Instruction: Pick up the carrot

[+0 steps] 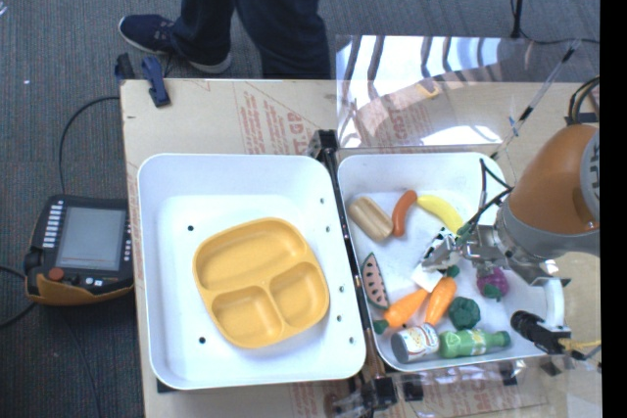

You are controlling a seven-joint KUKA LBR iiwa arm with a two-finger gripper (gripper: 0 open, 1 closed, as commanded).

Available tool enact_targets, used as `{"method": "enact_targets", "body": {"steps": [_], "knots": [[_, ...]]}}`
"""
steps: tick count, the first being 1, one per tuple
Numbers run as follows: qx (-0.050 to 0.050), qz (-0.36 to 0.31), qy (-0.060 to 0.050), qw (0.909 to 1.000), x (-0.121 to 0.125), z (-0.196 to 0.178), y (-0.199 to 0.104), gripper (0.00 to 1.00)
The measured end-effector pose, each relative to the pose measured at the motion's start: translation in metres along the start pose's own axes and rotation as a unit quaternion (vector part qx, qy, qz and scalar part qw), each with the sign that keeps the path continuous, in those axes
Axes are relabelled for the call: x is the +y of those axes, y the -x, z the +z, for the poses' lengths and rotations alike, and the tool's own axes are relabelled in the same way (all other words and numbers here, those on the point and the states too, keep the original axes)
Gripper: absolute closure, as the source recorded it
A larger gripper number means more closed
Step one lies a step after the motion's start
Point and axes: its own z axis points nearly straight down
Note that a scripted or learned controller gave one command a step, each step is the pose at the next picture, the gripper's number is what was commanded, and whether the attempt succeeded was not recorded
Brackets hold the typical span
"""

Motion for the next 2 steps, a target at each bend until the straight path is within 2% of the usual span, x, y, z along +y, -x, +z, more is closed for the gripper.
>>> {"method": "enact_targets", "body": {"steps": [1, 2], "knots": [[-0.003, 0.083, -0.02, 0.9964, -0.0424, 0.015, -0.0035, 0.0], [-0.001, 0.087, -0.023, 0.996, -0.0425, 0.0071, -0.0036, 1.0]]}}
